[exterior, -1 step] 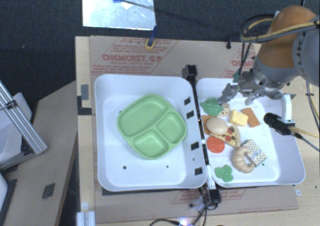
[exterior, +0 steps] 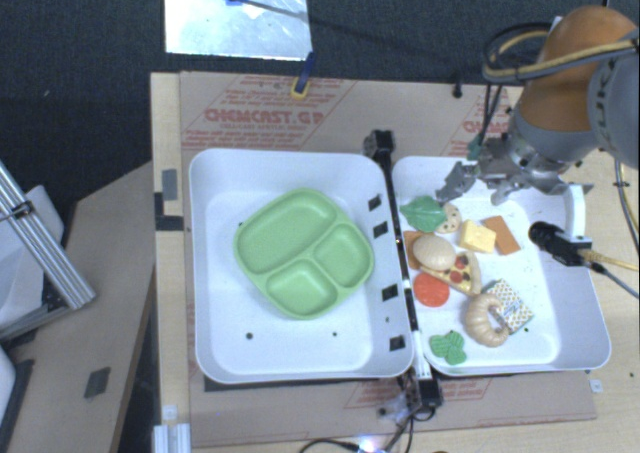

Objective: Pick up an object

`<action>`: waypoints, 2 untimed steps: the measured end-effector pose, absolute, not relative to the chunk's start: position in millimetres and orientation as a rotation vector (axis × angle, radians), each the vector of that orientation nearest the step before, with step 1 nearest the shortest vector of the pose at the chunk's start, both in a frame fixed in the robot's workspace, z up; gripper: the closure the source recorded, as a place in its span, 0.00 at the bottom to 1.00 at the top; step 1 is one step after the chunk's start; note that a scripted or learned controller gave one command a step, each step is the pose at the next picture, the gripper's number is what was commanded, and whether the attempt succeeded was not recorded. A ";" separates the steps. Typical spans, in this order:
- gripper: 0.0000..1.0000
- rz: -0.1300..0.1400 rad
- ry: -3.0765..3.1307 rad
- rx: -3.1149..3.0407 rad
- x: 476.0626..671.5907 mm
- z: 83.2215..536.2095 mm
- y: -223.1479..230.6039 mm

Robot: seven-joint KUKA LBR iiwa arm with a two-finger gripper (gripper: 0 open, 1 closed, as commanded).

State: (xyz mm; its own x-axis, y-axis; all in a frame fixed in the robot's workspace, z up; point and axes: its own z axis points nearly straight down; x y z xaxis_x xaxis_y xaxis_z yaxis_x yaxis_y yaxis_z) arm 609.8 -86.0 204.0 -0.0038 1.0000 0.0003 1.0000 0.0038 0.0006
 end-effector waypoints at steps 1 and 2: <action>0.00 0.003 2.221 2.217 605.4 157.6 -93.5; 0.00 0.000 2.223 2.219 610.2 116.3 -92.6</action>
